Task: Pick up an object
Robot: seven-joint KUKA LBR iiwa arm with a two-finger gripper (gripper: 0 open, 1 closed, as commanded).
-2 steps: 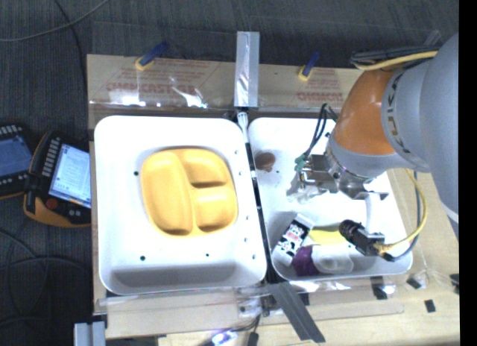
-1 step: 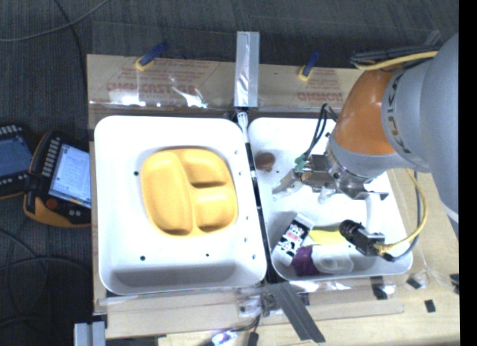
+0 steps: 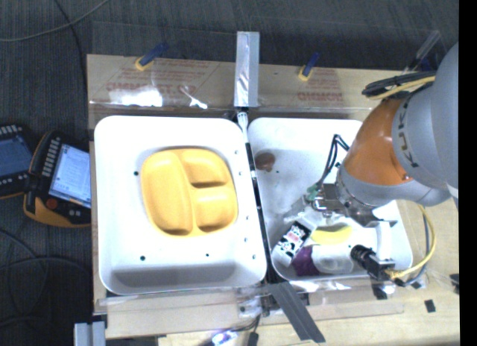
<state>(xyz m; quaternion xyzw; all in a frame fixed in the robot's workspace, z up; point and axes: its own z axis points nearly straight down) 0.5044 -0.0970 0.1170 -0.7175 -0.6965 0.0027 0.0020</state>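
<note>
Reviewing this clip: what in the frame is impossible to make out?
- Gripper state: in the camera view the arm's orange band and wrist cover it.
- Objects in the right bin: the pile is partly under the arm, too small to identify.
- Small brown item: too small to name.

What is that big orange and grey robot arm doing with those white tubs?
The robot arm reaches in from the right and leans low over the right bin, trying to pick something up. Its wrist hangs above a small heap of things near the front of that bin: a yellow item, a purple one and a small black-and-white pack. A little brown object lies apart, further back. The left bin holds a yellow divided tray. Whether anything is grabbed, I cannot tell.
</note>
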